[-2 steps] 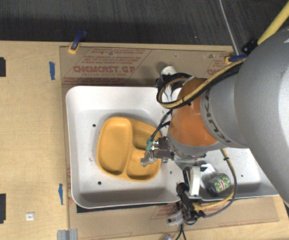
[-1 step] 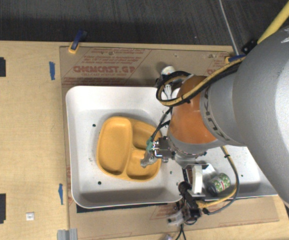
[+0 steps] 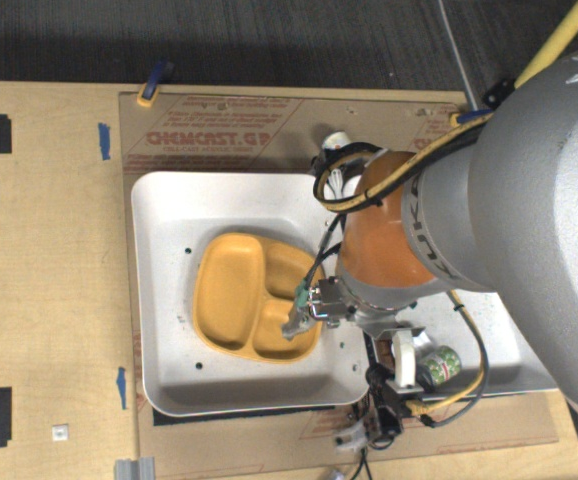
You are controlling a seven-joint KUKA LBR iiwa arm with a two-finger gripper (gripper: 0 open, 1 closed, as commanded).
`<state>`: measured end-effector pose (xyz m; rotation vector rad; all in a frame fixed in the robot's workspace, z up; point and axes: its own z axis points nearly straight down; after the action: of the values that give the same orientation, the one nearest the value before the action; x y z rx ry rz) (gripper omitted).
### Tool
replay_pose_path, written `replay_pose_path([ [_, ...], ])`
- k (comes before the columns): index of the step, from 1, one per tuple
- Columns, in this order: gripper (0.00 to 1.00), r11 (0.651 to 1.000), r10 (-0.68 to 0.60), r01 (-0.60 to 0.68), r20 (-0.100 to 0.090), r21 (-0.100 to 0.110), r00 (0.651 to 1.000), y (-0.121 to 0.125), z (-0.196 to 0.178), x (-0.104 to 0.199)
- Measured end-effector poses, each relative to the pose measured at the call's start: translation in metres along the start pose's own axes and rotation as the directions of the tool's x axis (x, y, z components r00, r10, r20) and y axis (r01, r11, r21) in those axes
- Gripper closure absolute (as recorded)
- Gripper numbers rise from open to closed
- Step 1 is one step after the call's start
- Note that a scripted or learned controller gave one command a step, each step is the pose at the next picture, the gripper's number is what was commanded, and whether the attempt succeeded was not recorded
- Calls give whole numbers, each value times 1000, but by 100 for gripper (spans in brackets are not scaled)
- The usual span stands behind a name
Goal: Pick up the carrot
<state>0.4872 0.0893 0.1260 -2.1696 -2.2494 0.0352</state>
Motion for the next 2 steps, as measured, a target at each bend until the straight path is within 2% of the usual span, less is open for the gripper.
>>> replay_pose_path([
  [2, 0, 992, -129, 129, 2, 10, 992, -2, 0, -3],
])
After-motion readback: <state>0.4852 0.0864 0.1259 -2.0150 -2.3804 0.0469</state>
